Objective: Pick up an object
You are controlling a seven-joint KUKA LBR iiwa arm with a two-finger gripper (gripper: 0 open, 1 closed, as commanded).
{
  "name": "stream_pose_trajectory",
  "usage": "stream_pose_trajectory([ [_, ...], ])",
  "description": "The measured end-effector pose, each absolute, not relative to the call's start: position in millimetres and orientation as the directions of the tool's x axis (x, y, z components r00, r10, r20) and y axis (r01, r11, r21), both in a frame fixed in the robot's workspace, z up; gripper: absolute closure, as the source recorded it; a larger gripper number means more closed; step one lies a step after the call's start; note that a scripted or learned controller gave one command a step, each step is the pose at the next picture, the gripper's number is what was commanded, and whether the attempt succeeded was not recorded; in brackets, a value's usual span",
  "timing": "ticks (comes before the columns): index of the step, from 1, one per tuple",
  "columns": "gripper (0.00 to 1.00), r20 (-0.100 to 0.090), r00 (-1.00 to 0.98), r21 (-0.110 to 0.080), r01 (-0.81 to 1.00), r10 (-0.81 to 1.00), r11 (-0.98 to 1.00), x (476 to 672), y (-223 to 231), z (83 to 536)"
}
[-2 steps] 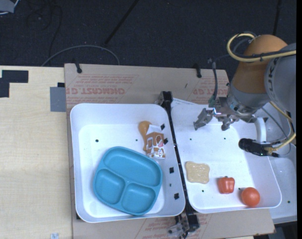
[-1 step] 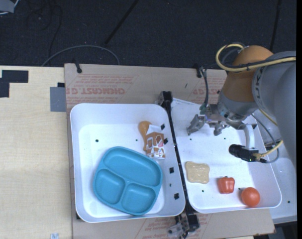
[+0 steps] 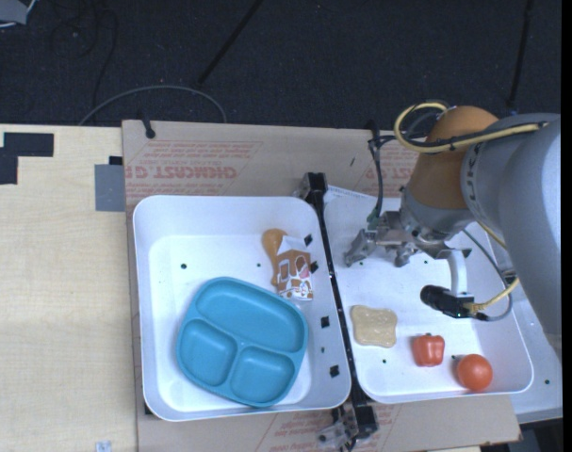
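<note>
Well, the claw [image 3: 384, 243] hangs over the far left part of the right bin [image 3: 521, 384], fingers seemingly spread with nothing between them, though that's hard to judge. The toast slice [image 3: 373, 326] lies just nearward of it, flat.

A pale wooden bench [image 3: 50, 281] stands before dark, perhaps carpeted floor [image 3: 267, 45] crossed by thin cables [image 3: 149, 97].

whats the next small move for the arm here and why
Probably shift the gripper toward the near side of the right bin and lower it over the toast slice. The gripper sits over bare bin floor at the far side, with nothing between its fingers, and the toast looks like the closest object.
</note>
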State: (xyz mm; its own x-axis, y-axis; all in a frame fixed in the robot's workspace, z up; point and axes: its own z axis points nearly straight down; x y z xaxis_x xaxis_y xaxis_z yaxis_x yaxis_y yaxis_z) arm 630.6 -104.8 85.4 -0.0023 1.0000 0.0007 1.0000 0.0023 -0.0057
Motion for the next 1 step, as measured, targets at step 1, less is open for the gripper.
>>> stream_pose_trajectory([
  [1,1.0,0.0,-0.001,-0.005,1.0,1.0,0.001,630.9,-105.5,97.2],
])
